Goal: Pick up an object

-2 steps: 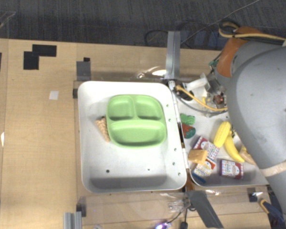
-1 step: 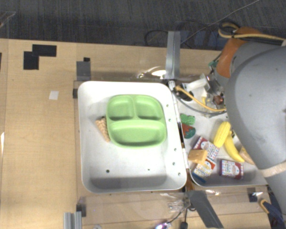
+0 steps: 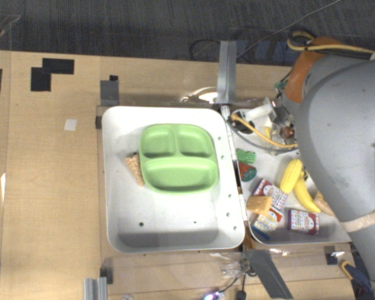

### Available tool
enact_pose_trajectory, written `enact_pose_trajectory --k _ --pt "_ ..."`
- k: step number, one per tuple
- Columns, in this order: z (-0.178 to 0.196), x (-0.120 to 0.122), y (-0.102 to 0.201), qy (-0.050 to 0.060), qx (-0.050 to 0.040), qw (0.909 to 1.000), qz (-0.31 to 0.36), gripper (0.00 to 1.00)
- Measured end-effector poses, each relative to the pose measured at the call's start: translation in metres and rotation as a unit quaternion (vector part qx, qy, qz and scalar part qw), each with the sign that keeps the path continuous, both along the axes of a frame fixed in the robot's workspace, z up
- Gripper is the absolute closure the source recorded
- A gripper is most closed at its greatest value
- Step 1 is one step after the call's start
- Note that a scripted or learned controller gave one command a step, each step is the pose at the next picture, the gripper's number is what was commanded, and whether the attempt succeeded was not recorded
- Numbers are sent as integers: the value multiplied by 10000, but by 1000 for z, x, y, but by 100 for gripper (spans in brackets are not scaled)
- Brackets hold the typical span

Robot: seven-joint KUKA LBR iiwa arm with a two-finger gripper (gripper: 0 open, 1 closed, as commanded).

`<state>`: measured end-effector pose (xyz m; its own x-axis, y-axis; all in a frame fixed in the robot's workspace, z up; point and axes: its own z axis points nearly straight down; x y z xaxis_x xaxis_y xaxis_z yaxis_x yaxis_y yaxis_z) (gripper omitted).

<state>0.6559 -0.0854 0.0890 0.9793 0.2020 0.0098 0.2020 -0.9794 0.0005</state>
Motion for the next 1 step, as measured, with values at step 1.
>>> enact_pose_trajectory --k 1 --pt "-1 7 -23 11 -3 10000 19 100"
